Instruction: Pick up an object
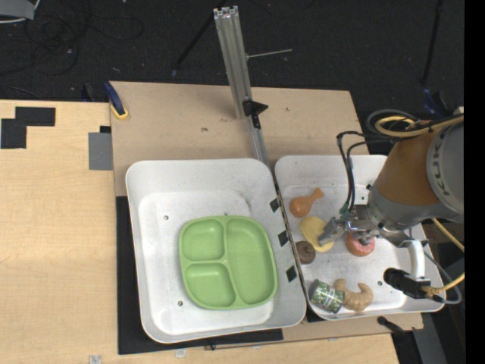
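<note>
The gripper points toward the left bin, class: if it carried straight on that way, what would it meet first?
Most likely the yellow object: the gripper sits at its right edge, seemingly touching it. Just beyond lies a small brown round piece, then the bin's left wall. Height above the yellow object is unclear from this single slanted view.

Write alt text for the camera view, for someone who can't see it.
A grey and orange robot arm reaches from the right into the right white bin, its gripper low among small items: a yellow piece, an orange pear shape, a red item, a croissant and a green can. The left white bin holds a green divided plate.
</note>
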`<state>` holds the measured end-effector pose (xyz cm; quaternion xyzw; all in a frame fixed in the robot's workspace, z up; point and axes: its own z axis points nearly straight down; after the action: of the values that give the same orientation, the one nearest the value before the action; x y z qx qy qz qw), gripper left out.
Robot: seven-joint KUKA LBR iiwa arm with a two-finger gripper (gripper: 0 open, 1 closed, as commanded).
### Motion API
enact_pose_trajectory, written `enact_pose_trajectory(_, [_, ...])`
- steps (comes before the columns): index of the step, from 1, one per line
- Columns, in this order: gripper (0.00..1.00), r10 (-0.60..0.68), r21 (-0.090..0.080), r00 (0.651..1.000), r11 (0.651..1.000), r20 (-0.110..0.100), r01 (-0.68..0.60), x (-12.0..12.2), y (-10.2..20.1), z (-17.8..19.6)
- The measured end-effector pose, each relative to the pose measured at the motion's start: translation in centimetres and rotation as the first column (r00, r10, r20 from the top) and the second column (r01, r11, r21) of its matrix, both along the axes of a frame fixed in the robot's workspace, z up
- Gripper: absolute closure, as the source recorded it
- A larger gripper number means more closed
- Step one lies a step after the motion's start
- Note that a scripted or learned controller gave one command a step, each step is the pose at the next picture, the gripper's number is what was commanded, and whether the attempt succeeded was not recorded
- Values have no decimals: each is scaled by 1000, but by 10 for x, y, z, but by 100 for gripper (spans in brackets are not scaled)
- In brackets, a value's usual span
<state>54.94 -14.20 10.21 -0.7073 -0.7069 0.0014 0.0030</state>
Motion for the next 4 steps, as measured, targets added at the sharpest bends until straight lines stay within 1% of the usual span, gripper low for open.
enact_pose_trajectory(1, [0, 0, -3, 1000, 1000, 15, 1, 5, -1, -5])
enact_pose_trajectory(2, [100, -5, -19, 1000, 1000, 31, 5, 7, -7, 7])
enact_pose_trajectory(3, [100, -4, -3, 1000, 1000, 8, 4, 7, -14, 51])
enact_pose_trajectory(4, [100, -2, -4, 1000, 1000, 10, 2, 5, -22, 112])
